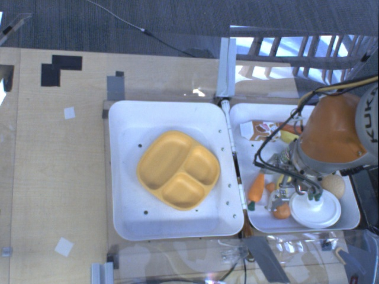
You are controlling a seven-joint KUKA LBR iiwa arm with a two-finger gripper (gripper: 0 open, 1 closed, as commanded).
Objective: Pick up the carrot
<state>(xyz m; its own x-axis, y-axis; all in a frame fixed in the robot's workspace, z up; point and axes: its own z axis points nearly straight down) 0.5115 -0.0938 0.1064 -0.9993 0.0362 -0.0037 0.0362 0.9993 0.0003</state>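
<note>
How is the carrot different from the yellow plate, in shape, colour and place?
The carrot is slim and orange with a green end; the yellow plate is broad, rounded and split into three compartments. The carrot lies in the right bin, crowded by other items, beside the gripper; the plate lies alone in the left bin.

A yellow divided plate (179,169) with three compartments lay tilted in the middle of the left white bin (124,218). The right white bin (353,220) stood just beside it, their rims touching along a grey divider (225,64) that ran up from the seam. In the right bin a white round dish (317,212) sat at the near corner, with a pale rounded object (334,185) just behind it and a printed packet (260,129) toward the far side. The light wooden surface (59,170) carried black markings (59,70) at its far left and small pale squares (69,113).
</note>
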